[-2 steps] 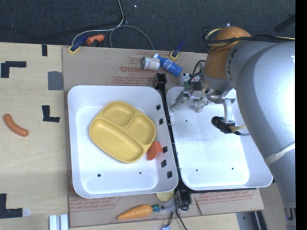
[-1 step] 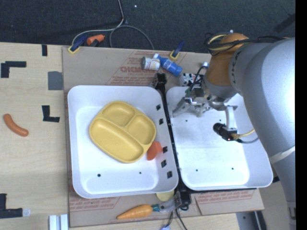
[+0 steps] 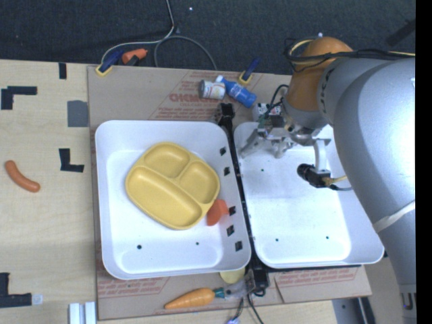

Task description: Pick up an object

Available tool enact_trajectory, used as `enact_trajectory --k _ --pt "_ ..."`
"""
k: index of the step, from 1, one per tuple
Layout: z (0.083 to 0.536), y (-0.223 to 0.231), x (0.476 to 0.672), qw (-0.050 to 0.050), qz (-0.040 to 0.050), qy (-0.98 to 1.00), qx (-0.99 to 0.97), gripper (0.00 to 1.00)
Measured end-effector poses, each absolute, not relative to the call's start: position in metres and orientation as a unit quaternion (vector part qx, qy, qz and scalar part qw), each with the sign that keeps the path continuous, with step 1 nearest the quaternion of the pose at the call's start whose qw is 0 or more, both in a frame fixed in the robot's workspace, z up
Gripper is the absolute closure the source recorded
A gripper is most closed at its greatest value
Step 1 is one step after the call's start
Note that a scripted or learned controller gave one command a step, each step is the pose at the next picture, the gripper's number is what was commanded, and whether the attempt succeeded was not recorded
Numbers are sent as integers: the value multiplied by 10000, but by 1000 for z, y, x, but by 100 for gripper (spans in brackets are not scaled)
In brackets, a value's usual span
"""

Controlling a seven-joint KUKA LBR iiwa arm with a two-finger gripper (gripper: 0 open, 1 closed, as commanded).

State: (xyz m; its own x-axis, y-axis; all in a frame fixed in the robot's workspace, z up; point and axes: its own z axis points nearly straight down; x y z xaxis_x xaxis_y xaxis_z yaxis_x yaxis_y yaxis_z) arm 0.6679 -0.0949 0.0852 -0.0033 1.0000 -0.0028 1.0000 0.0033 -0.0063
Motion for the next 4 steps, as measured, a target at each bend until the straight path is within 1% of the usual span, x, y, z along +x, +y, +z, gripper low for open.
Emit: enact_trajectory --k 1,2,3,4 --pt "87 -96 619 -24 -7 -7073 -7069 0" --pt "86 -114 670 -14 -11 -7081 -7061 0" --pt "96 -114 669 -21 -1 -7083 -7059 100" --pt "189 -55 604 7 -11 -7086 -7057 100"
